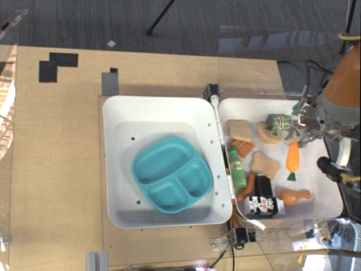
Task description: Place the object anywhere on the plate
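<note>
Teal plate: bare, left bin.
Toy carrot: right bin, unlifted.
Hand: grip state, cannot tell.
Progress: placing not yet done.

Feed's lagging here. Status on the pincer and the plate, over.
Pincer over right bin, near green can; grip state unclear. Teal plate in left bin, bare. Food toys clustered beside pincer.

Teal three-compartment plate flat in left bin, tilted diagonally, nothing on it.
</note>
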`<state>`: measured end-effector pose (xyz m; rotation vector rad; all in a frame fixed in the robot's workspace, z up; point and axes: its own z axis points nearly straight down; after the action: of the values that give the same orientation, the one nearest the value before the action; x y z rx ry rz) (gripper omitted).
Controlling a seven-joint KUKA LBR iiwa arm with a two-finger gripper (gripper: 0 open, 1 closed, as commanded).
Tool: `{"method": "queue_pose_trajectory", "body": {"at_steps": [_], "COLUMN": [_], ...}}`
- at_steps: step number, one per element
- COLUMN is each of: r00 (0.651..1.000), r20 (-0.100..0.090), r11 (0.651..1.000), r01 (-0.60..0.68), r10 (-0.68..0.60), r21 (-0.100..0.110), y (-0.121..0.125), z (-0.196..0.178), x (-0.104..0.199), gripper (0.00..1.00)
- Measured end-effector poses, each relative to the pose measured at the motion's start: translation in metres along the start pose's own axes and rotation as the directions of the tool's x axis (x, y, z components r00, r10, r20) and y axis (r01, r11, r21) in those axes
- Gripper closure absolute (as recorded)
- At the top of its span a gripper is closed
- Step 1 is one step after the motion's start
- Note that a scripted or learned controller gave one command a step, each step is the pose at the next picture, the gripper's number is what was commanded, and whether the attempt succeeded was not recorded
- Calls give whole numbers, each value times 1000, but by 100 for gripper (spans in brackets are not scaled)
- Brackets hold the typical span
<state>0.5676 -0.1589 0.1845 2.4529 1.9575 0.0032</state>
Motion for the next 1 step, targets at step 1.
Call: {"method": "queue_pose_trajectory", "body": {"at_steps": [1], "r00": [990], "r20": [-6], "r11": [990], "r01": [144], "r10": [-144], "r21": [-1], "y": [11], "z": [-1], "x": [118], "gripper": [100]}}
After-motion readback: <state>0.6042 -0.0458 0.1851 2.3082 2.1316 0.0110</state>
